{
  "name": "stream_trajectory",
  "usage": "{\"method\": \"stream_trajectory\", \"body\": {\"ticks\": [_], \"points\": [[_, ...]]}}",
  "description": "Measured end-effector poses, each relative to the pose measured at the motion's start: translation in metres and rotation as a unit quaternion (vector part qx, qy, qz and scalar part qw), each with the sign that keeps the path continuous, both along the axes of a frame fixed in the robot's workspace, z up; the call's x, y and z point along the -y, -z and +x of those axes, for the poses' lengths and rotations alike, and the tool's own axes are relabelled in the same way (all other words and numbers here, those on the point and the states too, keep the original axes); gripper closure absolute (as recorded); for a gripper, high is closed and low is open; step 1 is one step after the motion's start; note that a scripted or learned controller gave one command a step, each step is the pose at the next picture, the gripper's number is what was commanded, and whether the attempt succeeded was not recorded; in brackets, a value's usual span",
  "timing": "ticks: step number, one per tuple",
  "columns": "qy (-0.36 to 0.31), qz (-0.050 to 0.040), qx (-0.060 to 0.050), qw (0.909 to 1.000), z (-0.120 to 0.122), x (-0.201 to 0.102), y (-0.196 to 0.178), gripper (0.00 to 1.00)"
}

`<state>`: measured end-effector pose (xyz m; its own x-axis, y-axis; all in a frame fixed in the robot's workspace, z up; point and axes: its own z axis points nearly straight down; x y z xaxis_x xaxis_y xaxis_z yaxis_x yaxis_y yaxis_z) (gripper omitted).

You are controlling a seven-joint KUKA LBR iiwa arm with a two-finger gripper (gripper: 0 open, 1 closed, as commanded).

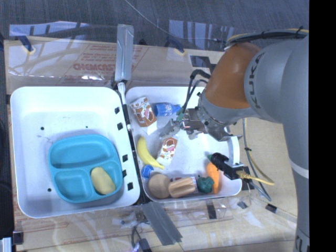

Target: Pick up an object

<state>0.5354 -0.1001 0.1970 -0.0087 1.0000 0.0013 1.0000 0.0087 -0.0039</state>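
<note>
Pincer [179, 122] hangs low over the right bin [191, 154], up and to the right of the banana [146, 154]. Whether it is wide or narrow I cannot tell from this slant, and nothing can be seen held in it.

Far left of the banana is the left bin [26, 140], holding a blue tray [79, 151] with a yellow lump [103, 180] in its lower right compartment. The banana itself lies against the right bin's left wall. Above it is a brown-and-white carton [143, 112], and right of that carton a blue bottle [164, 109]. Just right of the banana, close to its upper half, lies a red-and-white carton [168, 150], tilted. Below the banana come a round brown thing [157, 185], then a bun [182, 186], then a carrot [213, 175] with a green top [206, 183].

The red-and-white carton lies nearest the pincer, so it looks the likely pick. It is probably light and fairly stiff, though its flat faces may dent if squeezed hard and its printed skin may be slick. Taking it across the narrow width at mid-length seems best, coming in on the side away from the banana.
</note>
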Motion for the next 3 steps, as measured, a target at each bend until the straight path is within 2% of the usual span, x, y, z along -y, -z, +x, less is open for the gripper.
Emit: {"method": "stream_trajectory", "body": {"ticks": [1, 2, 3], "points": [[-0.038, -0.0003, 0.001, 0.9993, 0.013, 0.019, 0.106, 0.0], [-0.04, -0.001, 0.001, 0.9992, 0.013, 0.019, 0.095, 1.0], [0.14, -0.0005, 0.002, 0.9901, -0.007, -0.017, 0.004, 1.0]]}}
